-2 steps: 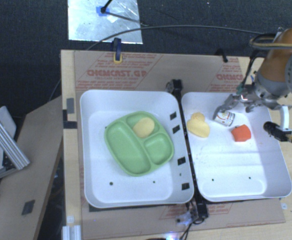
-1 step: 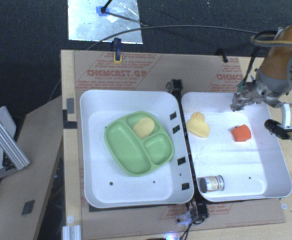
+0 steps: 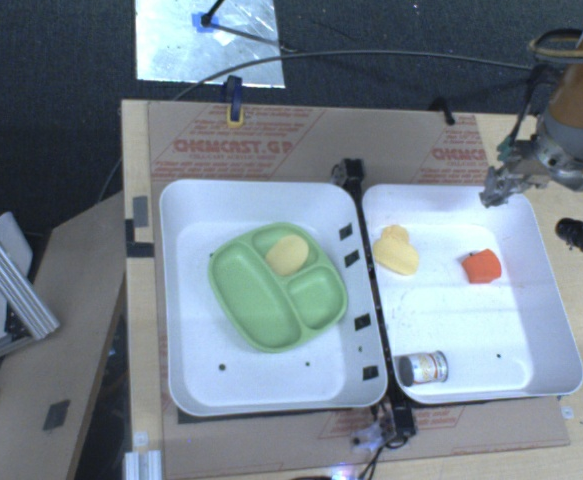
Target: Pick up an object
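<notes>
The right bin (image 3: 531, 268) holds a yellow object (image 3: 396, 252) near its left wall, an orange-red object (image 3: 482, 266) towards the middle right, and a small can (image 3: 423, 369) lying on its side near the front left corner. My gripper (image 3: 495, 190) hangs over the bin's back right corner, above and slightly right of the orange-red object. Nothing shows between its fingers. In the left bin (image 3: 186, 298) lies a green divided plate (image 3: 275, 285) with a pale yellow object (image 3: 288, 255) in its upper compartment.
The two bins meet at a black divider with clips (image 3: 363, 278). A blue and yellow clamp (image 3: 234, 101) sits on the back edge of the cardboard. A silver sheet (image 3: 209, 26) lies beyond the bench. A metal rail (image 3: 6, 273) stands at the left.
</notes>
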You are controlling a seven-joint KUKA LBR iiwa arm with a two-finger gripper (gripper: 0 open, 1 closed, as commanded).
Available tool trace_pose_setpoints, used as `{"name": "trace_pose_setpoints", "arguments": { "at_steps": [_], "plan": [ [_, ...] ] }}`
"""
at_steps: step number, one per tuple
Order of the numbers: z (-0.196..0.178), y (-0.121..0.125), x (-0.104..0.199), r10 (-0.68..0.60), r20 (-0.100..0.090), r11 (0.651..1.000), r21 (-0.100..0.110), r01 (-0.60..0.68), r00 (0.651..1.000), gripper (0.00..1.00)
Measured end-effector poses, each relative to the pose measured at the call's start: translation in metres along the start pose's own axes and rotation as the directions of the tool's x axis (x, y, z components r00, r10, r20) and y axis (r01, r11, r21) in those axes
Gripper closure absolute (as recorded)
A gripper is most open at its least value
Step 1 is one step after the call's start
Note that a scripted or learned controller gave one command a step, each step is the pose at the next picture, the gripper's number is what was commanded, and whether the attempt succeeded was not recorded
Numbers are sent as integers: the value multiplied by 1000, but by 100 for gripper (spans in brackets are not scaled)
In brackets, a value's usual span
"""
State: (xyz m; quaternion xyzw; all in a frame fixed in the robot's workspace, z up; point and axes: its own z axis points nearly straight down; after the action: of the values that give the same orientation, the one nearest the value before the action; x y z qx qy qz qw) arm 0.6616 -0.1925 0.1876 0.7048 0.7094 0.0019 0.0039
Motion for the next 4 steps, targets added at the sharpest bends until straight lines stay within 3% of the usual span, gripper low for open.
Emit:
{"name": "trace_pose_setpoints", "arguments": {
  "at_steps": [1,2,4],
  "plan": [
    [-65,-2,3,-1,0,1000,-1,1,1000,100],
    [-101,0,3,0,-1,1000,3,0,1000,100],
    [-69,-31,102,-2,-5,1000,9,2,1000,100]
  ]
}}
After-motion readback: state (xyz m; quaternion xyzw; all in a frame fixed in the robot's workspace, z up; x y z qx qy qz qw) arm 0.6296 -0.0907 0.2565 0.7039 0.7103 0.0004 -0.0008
